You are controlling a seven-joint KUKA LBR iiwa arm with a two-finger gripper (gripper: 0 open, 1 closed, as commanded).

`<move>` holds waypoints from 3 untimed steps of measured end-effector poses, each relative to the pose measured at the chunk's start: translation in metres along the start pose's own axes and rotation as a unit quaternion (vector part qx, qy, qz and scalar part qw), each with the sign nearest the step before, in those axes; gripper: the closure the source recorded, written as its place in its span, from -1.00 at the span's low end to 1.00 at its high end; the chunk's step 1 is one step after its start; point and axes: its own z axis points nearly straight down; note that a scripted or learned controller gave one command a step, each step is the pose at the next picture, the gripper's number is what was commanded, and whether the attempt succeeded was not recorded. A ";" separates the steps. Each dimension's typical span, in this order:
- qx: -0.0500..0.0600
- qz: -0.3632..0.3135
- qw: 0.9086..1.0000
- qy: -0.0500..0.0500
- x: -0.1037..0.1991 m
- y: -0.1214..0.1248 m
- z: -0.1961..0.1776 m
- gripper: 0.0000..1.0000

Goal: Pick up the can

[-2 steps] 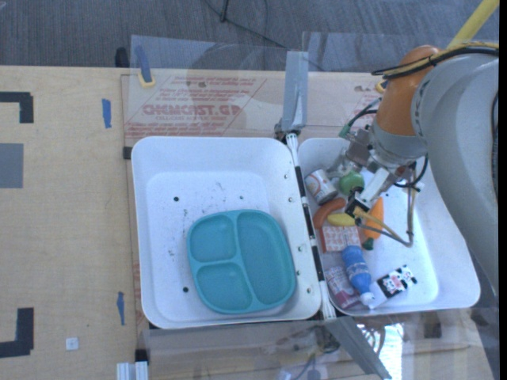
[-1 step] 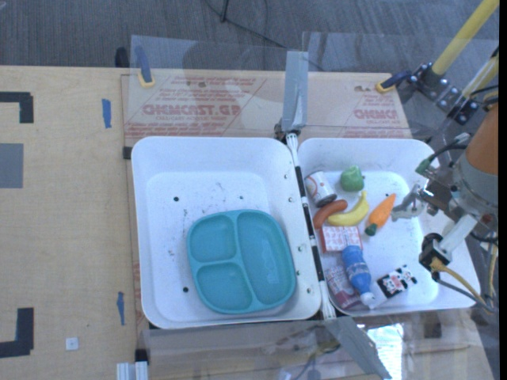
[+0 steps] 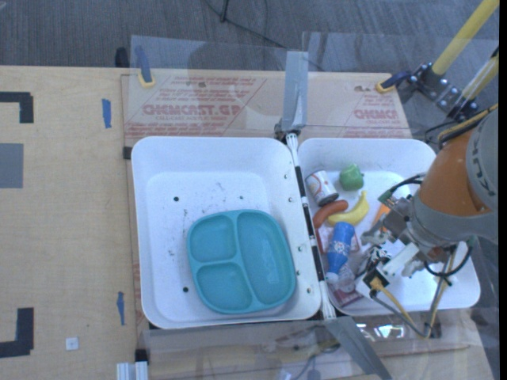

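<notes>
Over the right bin (image 3: 372,146), my arm (image 3: 451,192) reaches in from the right. The gripper (image 3: 374,245) hangs low near the bin's middle, just beside a blue bottle (image 3: 342,245) lying there. How wide it is set I cannot make out from this angle.

The can (image 3: 320,185), white with red print, lies on its side in the far-left part of that bin. It is close to the wall next to the left bin (image 3: 206,146) and apart from the gripper. A green pepper (image 3: 351,176) sits near it on the right. A red sausage-shaped piece (image 3: 330,210) and a banana (image 3: 358,209) lie between the can and the bottle. The left bin holds a teal divided plate (image 3: 240,260). Both bins rest on the wooden bench (image 3: 63,212).
</notes>
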 end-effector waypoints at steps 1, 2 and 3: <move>0.001 0.003 1.000 -0.001 -0.003 0.000 -0.008 1.00; 0.000 -0.079 0.997 0.000 0.094 0.046 -0.079 1.00; 0.000 0.002 1.000 0.000 0.172 0.064 -0.135 1.00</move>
